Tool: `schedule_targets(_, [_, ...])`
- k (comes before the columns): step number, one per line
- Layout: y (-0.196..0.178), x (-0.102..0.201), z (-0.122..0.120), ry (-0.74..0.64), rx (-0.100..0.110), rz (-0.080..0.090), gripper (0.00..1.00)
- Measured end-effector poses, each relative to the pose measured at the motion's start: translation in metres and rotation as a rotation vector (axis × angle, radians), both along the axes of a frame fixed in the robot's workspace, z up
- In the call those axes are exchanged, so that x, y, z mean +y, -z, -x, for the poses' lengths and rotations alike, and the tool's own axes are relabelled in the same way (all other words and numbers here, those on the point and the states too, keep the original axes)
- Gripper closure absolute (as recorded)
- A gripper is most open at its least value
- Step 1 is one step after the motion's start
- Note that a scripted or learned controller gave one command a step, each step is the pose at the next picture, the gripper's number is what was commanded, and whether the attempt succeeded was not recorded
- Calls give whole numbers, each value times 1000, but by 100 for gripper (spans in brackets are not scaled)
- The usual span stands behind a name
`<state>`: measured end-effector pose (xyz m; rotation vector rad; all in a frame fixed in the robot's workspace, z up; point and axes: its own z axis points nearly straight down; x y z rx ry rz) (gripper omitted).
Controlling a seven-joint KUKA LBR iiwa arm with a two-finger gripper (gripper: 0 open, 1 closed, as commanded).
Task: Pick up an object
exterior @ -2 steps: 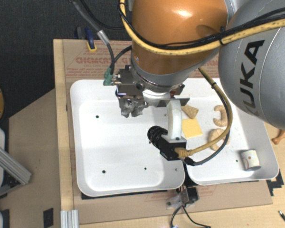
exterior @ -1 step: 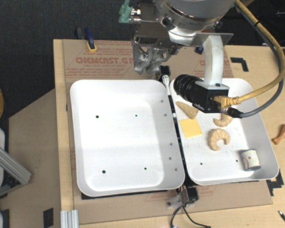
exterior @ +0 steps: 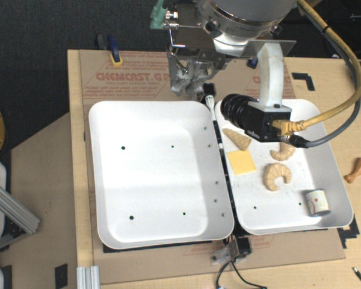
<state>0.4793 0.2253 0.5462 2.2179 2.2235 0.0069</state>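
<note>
The right bin (exterior: pixel 331 161) holds several small things: a tan wedge (exterior: pixel 237 138), a flat yellow square (exterior: pixel 241 161), two croissant-shaped pieces (exterior: pixel 282 153) (exterior: pixel 277 176) and a small grey cylinder (exterior: pixel 317 201) near the front right corner. My gripper (exterior: pixel 194 80) hangs over the far edge of the bench, just behind the seam between the two bins and apart from all of these things. Nothing shows in its grasp. A black cylindrical unit (exterior: pixel 253 119) mounted on a white bracket hangs over the right bin's far left part.
The left bin (exterior: pixel 102 161) lies beside the right one, the two meeting at a dark seam (exterior: pixel 219 155). A brown board (exterior: pixel 78 89) underlies both. A blue and yellow clamp (exterior: pixel 114 50) stands at the far left. Cables (exterior: pixel 340 110) loop over the right bin.
</note>
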Motion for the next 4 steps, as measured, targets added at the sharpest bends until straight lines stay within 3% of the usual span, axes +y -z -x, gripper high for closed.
schedule_targets(1, [-10,1,0,-1,-3,-1,100])
schedule_targets(2, [195,-1,2,4,21,11,100])
schedule_targets(3, [1,-1,-13,2,-16,-7,100])
schedule_targets(4, [11,-1,-12,1,4,2,0])
